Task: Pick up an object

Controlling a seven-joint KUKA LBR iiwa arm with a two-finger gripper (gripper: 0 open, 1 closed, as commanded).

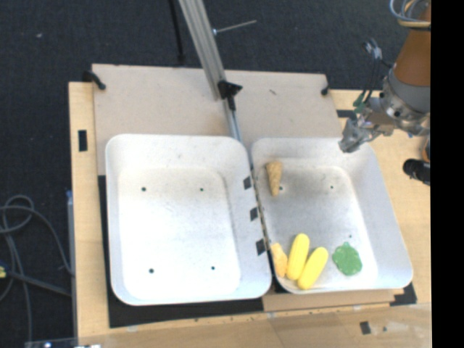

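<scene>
The right bin (377,194) holds a tan cone-shaped piece (273,176) near its upper left. Along its front edge lie a small orange piece (278,257), two yellow oblong pieces (298,256) (314,267) side by side, and a green lump (347,259). My gripper (351,140) hangs over the bin's upper right corner, well away from all of these. Nothing is visible between its fingers.
The left bin (116,194) sits beside the right one. A slanted aluminium rail (203,38) runs from the top down to the gap between the bins. Cables (22,223) lie on the floor at the left.
</scene>
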